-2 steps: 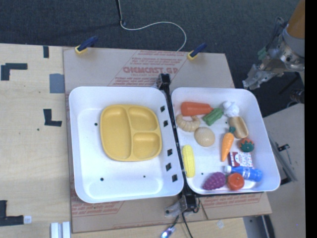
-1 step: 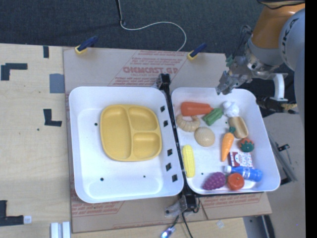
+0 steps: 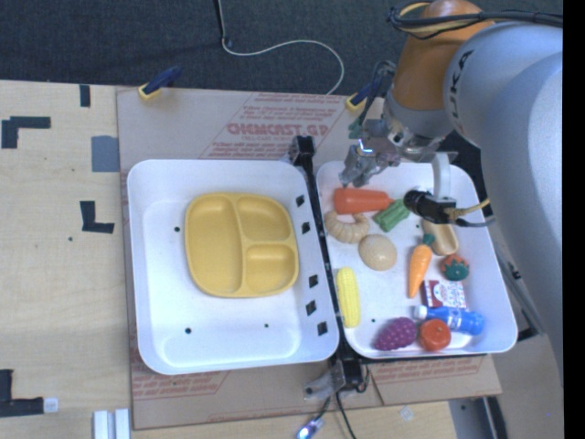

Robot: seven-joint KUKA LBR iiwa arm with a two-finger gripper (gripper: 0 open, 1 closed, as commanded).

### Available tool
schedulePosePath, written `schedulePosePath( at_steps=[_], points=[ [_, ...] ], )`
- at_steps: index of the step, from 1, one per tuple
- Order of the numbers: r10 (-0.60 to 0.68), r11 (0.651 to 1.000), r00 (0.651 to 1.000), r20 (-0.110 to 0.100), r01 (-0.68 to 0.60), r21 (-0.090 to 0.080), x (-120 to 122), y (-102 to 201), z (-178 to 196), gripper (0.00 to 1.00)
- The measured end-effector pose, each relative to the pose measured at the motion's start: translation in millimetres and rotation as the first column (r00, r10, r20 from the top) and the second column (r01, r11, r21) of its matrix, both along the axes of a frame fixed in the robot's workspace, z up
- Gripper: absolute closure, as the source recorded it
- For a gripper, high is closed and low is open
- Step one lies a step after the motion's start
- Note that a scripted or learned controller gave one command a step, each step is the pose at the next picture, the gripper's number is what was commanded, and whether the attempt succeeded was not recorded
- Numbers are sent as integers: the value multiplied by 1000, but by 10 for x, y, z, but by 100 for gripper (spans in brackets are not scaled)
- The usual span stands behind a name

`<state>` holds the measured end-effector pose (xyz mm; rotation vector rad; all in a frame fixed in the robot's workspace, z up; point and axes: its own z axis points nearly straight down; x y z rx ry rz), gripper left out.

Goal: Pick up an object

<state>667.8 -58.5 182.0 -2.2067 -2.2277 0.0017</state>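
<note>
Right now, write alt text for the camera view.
A grey arm's gripper hovers above an orange-red toy in the right bin, which is crowded with play food. The left bin holds a yellow divided tray.

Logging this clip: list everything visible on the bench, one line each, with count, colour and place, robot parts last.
white bins: 2, white, side by side on the cardboard sheet
divided plate: 1, yellow, middle of the left bin
toy sausage: 1, orange-red, far end of the right bin, under the gripper
green piece: 1, green, right of the sausage
egg-shaped toy: 1, beige, centre of the right bin
corn cob: 1, yellow, right bin by the divider
carrot: 1, orange, right of the egg shape
grapes: 1 bunch, purple, near edge of the right bin
clamps: 2, blue and yellow, far corners of the cardboard
gripper: 1, grey, over the sausage
arm: 1, grey with orange band, reaching in from the right
</note>
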Motion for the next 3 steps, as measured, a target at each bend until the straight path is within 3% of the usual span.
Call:
schedulePosePath(
  at_steps=[1, 2, 3],
  points=[
    [5, 1000, 1000, 18, -5, 1, 20, 1133, 1185, 100],
    [1, 1000, 1000, 7, -1, -1, 0, 2097, 1294, 100],
    [-2, 1000, 1000, -4, 2, -4, -255, 2681, 476, 100]
  ],
)
